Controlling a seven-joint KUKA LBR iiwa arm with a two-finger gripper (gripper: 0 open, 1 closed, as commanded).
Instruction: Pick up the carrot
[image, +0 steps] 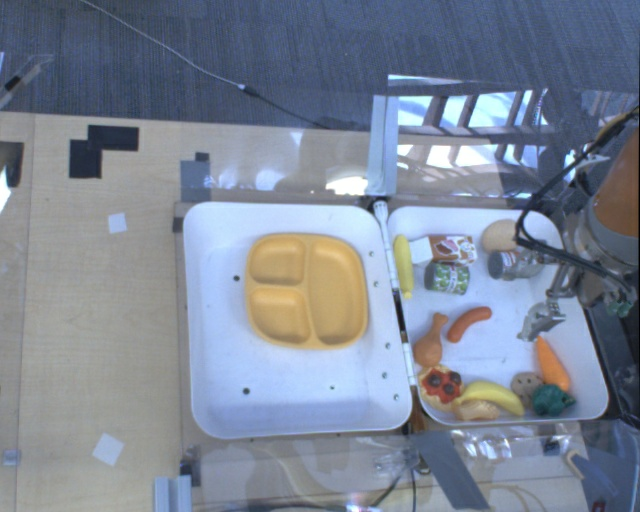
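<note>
My gripper (541, 322) hangs low over the right bin (600, 405), just above the top end of the carrot (552, 363), which lies near the bin's right wall beside a green piece (552, 400). My fingers are small and blurred against the white floor, so I cannot tell whether they are spread or pressed together. My arm (610, 215) is cut off at the right.

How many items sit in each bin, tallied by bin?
Left bin: 1, the yellow divided plate.
Right bin: 11, including carrot, banana, sausage, corn, drumstick, green can.
Total: 12
</note>
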